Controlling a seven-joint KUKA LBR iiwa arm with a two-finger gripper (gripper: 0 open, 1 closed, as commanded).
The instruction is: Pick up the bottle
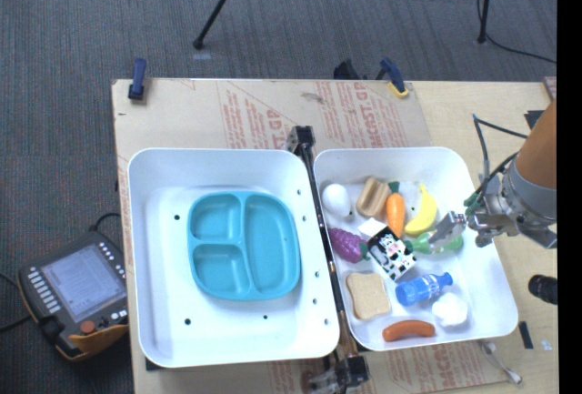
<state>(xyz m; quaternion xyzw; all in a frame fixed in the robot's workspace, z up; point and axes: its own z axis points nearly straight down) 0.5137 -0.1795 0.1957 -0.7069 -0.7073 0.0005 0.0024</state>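
Note:
The bottle is small and blue, lying on its side in the right bin, near the front, between a slice of toast and a white ball. My gripper hangs over the right side of that bin, up and to the right of the bottle and apart from it. Its fingers look open, with nothing between them. The left finger stands over a green toy.
The right bin also holds an egg, a bread roll, a carrot, a banana, a purple eggplant, a cow-patterned box and a sausage. A teal divided plate lies in the left bin.

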